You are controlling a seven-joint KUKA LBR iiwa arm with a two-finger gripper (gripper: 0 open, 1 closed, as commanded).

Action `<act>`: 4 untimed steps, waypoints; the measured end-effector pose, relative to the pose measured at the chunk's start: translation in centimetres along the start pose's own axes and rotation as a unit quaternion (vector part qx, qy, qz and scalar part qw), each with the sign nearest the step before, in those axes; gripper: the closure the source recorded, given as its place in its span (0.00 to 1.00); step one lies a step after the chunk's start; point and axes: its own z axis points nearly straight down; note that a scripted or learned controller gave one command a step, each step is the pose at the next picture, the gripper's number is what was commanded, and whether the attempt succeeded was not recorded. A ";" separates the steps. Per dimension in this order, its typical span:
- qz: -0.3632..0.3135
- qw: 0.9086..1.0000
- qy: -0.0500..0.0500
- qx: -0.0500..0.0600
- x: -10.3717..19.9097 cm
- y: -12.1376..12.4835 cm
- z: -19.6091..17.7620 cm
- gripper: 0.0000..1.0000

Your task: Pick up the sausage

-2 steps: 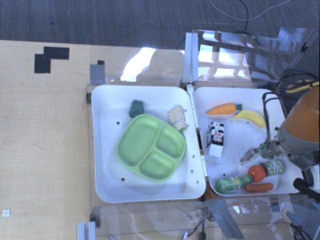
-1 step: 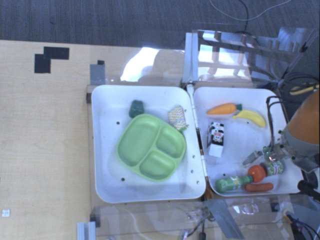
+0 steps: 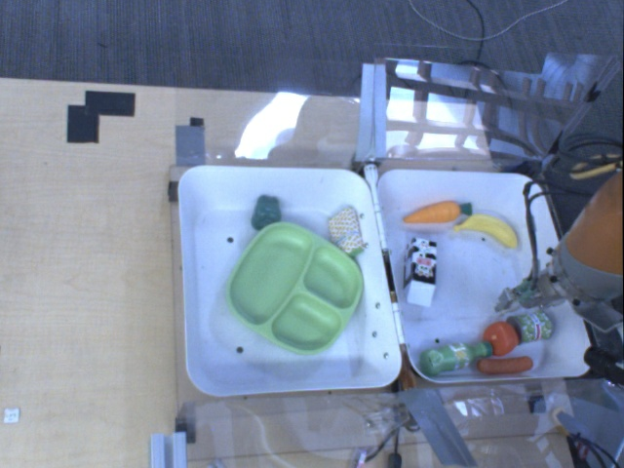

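The sausage point(image 3: 505, 366) lies flat at about 5 o'clock in the right bin point(image 3: 458, 261), close against the bin's near wall, its long axis running roughly 9-to-3. Nothing grips it. Just off its 9 o'clock end lies a green bottle point(image 3: 451, 358), and at its 12 o'clock sits a red tomato point(image 3: 500, 337), so close that the two may touch. Beside the tomato at 3 o'clock lies a small green-labelled can point(image 3: 533, 326).

The end effector point(image 3: 531, 295) hangs at about 1 o'clock from the sausage, over the can, with the orange-banded arm point(image 3: 597, 237) coming in from 3 o'clock. Its state cannot be told from this angle.

Farther out in the same bin, a milk carton point(image 3: 422, 269) stands near the centre, with a carrot point(image 3: 436, 213) and a banana point(image 3: 487, 229) toward 12 o'clock. The left bin point(image 3: 210, 359) carries a green divided plate point(image 3: 295, 287), a dark green lump point(image 3: 266, 212) and a patterned packet point(image 3: 345, 228).

The step in hand looks like the approach: the arm is positioned near the cluster, not yet on the target. The next move likely calls for a shift toward 7 o'clock and a descent with the fingers set across the sausage's short width, fitting between the tomato and the bin wall without nudging the neighbours.
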 end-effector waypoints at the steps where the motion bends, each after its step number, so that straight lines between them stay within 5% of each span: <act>1: 0.000 1.000 0.000 0.000 0.0 0.0 0.0 0.00; 2: -0.026 1.000 0.000 0.003 0.4 -0.2 1.2 0.00; 3: -0.027 1.000 -0.001 0.000 0.5 0.1 0.0 1.00; 4: -0.027 1.000 -0.002 -0.002 0.4 0.3 -1.1 1.00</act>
